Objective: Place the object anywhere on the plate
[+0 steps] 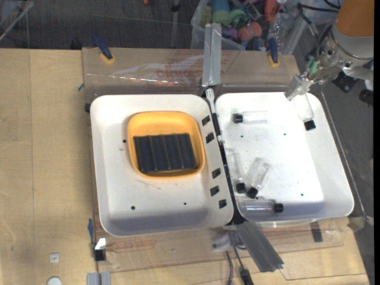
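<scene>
An orange plate [138,129] sits in the left bin [113,189], with a dark ridged block [164,152] lying on it. Several clear vials with black caps lie in the right bin [332,177]: one [249,117] at the back, two [256,174] near the divider and one [258,206] at the front edge. Another vial [306,111] lies at the back right. My gripper [304,81] hangs over the right bin's back right corner, just above that vial. A pale translucent piece shows at its tip, and what it is cannot be made out.
A metal divider [211,64] with black clips runs between the bins. A clear box of coloured toys [249,10] stands behind the bench. Blue clamps [105,51] hold a clear sheet at the back. The wooden bench extends to the left.
</scene>
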Controlling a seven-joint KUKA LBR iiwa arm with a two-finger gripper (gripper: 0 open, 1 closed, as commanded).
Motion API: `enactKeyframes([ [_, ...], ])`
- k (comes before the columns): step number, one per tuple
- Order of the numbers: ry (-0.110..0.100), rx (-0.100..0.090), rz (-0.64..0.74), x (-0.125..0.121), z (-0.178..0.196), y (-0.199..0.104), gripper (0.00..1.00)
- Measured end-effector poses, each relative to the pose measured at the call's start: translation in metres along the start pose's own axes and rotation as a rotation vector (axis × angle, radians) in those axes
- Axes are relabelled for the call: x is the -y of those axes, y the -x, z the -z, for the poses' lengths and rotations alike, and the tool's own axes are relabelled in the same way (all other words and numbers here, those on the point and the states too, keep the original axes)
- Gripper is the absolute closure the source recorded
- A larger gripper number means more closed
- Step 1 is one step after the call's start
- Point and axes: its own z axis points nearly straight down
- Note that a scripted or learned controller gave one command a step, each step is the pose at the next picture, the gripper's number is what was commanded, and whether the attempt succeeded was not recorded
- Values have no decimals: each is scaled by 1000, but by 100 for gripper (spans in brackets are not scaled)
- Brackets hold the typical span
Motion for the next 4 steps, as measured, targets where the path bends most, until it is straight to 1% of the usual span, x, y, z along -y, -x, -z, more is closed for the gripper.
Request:
enactKeyframes([
  [1, 1, 0, 101, 10, 21, 24, 100],
  [2, 2, 2, 429, 24, 45, 60, 100],
  [3, 4, 3, 699, 45, 133, 79, 100],
  [4, 5, 4, 957, 38, 164, 80, 100],
])
